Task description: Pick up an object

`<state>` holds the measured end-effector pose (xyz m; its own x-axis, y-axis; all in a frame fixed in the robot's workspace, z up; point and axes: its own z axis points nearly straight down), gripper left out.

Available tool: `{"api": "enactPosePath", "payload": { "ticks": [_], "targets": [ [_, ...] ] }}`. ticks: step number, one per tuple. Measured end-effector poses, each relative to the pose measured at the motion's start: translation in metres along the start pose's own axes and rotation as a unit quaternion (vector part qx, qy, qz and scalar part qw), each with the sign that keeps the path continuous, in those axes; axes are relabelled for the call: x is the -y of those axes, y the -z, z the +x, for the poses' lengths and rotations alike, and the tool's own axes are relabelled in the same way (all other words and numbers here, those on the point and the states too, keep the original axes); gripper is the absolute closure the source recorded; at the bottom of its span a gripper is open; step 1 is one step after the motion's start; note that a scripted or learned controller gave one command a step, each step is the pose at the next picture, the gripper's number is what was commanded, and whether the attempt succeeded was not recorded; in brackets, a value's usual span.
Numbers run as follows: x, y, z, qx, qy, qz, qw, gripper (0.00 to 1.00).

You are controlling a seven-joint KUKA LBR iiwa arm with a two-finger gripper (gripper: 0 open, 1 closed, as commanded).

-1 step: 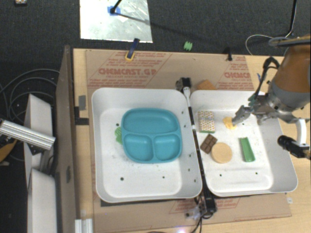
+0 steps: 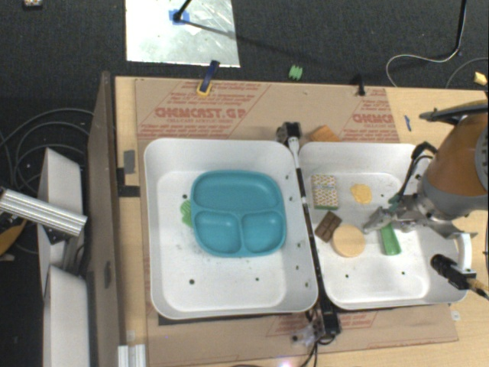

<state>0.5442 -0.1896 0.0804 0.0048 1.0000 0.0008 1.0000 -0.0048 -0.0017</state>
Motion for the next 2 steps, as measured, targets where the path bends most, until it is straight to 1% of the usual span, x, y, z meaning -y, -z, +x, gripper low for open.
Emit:
{"api": "enactPosePath", "payload": {
  "ticks": [1,2],
  "targets": [
    [-0.003,0.015,0.002,0.001,0.003,-0.003,1.0,1.0],
    [-0.017,0.004,0.084,-0.002,0.008,-0.001,1.0,1.0]
  ]
}}
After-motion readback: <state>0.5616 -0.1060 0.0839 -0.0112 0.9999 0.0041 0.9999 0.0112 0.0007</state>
